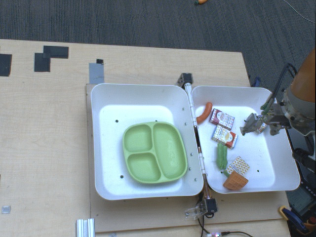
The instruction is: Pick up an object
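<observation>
The right bin [276, 181] holds a red sausage [204, 112], two small red and white cartons [221, 118] [225, 137], a green cucumber [221, 156], a checkered cracker [238, 165] and an orange-brown piece of bread [235, 182]. My gripper [251, 125] hangs over the right half of this bin, to the right of the cartons, and I see nothing between its fingers. The arm comes in from the right edge.
The left bin [106, 132] holds a green three-compartment plate [155, 152]. A black clamp [185, 79] sits at the back where the bins meet. An orange object [202, 0] lies on the dark floor beyond the bench.
</observation>
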Motion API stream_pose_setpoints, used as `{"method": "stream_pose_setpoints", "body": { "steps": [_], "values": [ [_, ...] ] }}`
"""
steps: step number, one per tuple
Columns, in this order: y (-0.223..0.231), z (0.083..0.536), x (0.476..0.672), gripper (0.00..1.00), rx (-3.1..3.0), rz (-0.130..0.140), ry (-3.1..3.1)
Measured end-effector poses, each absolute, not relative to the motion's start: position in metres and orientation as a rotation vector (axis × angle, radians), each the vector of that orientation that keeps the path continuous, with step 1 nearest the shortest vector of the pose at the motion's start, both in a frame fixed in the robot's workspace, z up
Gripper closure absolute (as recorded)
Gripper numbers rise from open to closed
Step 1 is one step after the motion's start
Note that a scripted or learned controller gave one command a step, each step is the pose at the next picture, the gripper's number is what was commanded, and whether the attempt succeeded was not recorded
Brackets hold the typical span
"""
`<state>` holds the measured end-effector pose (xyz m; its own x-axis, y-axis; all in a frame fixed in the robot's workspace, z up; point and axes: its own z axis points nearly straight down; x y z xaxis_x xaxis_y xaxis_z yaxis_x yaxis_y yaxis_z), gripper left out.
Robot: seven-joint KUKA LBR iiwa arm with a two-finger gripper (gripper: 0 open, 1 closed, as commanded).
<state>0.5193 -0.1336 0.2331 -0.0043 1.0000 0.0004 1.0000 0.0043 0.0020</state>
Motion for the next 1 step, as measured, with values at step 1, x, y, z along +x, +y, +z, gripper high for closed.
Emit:
{"method": "stream_pose_setpoints", "body": {
  "steps": [1],
  "values": [
    [-0.181, 0.0977, 0.5602, 0.0, 2.212, 0.01, 2.214]
  ]
}}
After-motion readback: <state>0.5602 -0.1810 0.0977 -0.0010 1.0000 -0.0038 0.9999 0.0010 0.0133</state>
